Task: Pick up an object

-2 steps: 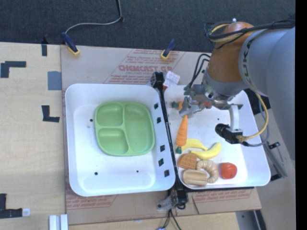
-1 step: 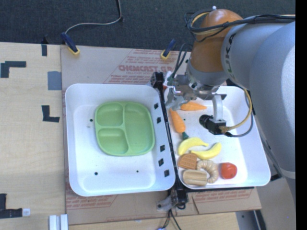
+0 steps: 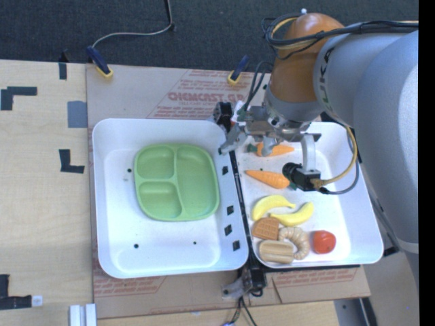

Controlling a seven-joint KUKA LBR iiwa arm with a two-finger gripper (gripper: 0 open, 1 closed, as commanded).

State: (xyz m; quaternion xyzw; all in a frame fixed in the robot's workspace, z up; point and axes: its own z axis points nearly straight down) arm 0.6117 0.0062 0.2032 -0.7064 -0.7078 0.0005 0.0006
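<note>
Gripper (image 3: 268, 141) of the grey arm with its orange band (image 3: 299, 53) hangs low over the far end of the right shallow white bin (image 3: 360, 216), close to the divide between the two bins. Its metal and black parts are bunched together there, and whether it is open or closed cannot be made out from this slanted overhead angle.

Just beneath and beside the gripper lies a small orange toy carrot (image 3: 277, 150), partly covered by the tool. A second, longer orange toy carrot (image 3: 267, 178) lies a little nearer the camera, pointing toward the bin divide. Nearer still are two yellow toy bananas (image 3: 284, 210) lying together, then a tan waffle-patterned toy biscuit (image 3: 266, 229), a pale looped toy pretzel (image 3: 296, 238), a tan toy bread roll (image 3: 275, 251) and a round red toy tomato (image 3: 323, 241), all clustered at the near end of the right bin.

The left shallow white bin (image 3: 112, 202) holds a light green plastic tray with three compartments (image 3: 177, 182), lying flat near its middle.

Both bins sit on a brown cardboard sheet (image 3: 156, 97) laid over a pale wooden bench (image 3: 41, 202). Black cables (image 3: 340, 175) loop beside the arm's wrist.
</note>
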